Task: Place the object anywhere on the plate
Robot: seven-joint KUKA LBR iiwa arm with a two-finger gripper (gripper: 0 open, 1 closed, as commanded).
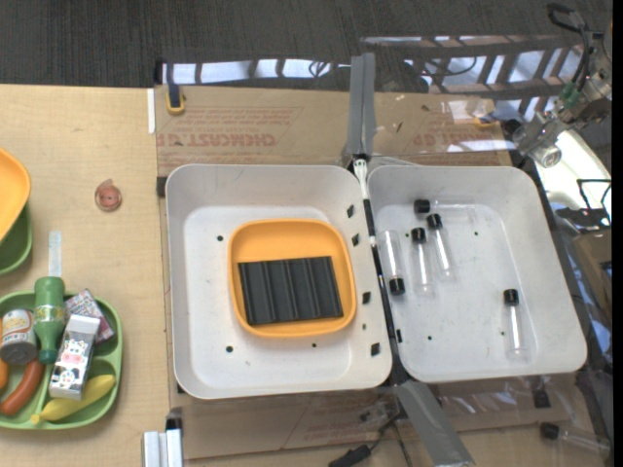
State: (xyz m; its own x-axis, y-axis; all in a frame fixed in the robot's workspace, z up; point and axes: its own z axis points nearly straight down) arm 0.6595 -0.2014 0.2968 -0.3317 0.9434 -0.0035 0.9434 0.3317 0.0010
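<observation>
The dark grey ribbed rectangular slab (295, 291) lies flat on the orange rounded-square plate (288, 236), toward the plate's near rim, in the middle of the left white bin (195, 261). The placing looks done. The gripper (543, 142) sits beyond the far right corner of the right white bin (545, 261); its grip state is unreadable. A fresh descent could nudge the slab over the rim.

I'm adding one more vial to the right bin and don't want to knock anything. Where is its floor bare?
In the right bin, bare floor lies along the near edge, between the lone capped tube and the bin's left wall, and in the far right corner beyond that tube. The far left is crowded with the tube cluster.
</observation>
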